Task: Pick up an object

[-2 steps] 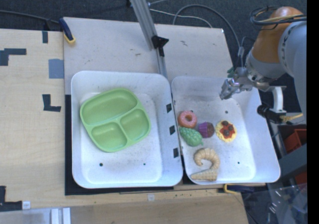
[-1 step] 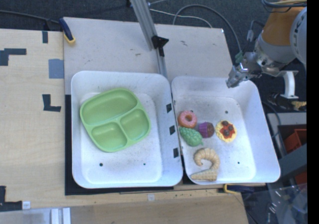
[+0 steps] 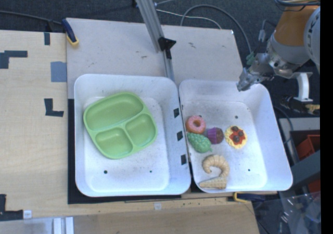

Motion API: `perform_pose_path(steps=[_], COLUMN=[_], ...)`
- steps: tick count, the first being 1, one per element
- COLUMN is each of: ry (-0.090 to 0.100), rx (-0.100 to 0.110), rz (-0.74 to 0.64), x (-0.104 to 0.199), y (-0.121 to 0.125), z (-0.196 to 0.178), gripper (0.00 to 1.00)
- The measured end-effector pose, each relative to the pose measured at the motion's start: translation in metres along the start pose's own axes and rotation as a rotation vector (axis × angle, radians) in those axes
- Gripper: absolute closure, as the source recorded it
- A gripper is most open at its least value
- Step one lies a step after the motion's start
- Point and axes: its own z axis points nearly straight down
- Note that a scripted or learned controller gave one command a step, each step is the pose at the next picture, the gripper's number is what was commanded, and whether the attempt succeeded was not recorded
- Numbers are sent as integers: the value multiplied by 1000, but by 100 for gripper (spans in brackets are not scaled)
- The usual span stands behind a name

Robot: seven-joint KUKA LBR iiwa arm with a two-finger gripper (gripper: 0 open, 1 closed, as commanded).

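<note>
Toys cluster well below and left of our gripper (image 3: 244,85), which hangs over the right bin's (image 3: 276,139) far rim. Nearest lies the tart (image 3: 236,137); we descend squarely over it.

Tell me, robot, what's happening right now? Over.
Gripper above right bin's far edge, holding nothing. Toy foods, donut among them, untouched in that bin. Nothing in the way.

Two white bins (image 3: 86,176) sat side by side. One held a single green divided plate (image 3: 120,124) — the other held five toy foods: one doughnut (image 3: 196,124), one green piece (image 3: 199,142), one purple piece (image 3: 215,135), one yellow tart (image 3: 236,137), one croissant (image 3: 216,171).
</note>
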Motion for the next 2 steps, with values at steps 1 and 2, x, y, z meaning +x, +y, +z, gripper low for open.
perform_pose_path(steps=[1, 2], ry=[1, 2], rx=[2, 1], rz=[-4, -7], x=[54, 117], y=[-6, -5], z=[5, -3], gripper=[100, 100])
